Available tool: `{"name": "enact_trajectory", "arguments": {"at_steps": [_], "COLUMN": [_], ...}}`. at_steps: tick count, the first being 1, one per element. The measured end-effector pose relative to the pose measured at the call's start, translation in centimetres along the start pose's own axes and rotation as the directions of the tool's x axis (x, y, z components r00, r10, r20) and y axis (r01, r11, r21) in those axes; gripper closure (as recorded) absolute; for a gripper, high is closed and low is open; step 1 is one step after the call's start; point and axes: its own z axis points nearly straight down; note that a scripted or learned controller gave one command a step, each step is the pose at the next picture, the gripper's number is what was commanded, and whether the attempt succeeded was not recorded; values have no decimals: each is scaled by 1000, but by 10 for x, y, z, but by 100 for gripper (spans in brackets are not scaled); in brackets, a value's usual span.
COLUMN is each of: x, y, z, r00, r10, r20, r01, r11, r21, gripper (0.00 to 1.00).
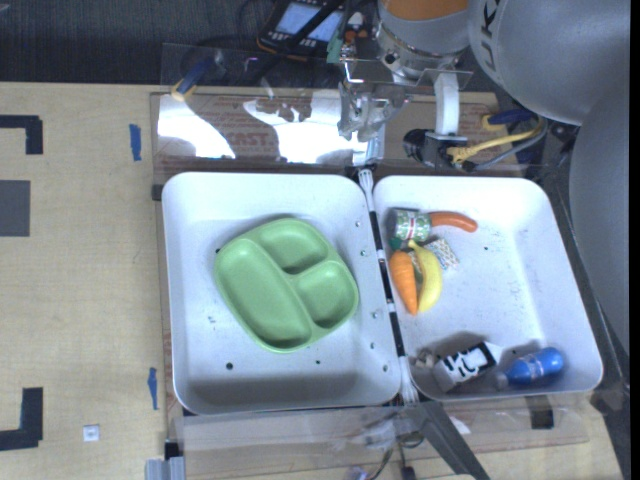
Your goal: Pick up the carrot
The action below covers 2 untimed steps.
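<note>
The carrot (403, 280) is a short orange cone lying in the right bin (520, 268), close to the bin's left wall. It rests against a yellow banana (431, 279) on its right. My gripper (361, 120) hangs above the back edge of the bench, over the seam between the two bins and well behind the carrot. It is open, with nothing between its fingers.
A green can (408, 226) and a red-orange pepper (453, 222) lie just behind the carrot. A black-and-white object (467, 360) and a blue object (535, 366) sit at the right bin's front. The left bin (200, 218) holds a green divided plate (262, 298).
</note>
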Motion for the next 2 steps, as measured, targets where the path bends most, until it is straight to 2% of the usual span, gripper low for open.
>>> {"name": "enact_trajectory", "arguments": {"at_steps": [1,2], "x": [48,-22], "y": [3,6], "z": [61,39], "r00": [997,983], "r10": [-76,182], "r20": [-1,0], "r01": [76,-182], "r11": [997,983], "r21": [6,1], "gripper": [100,100]}}
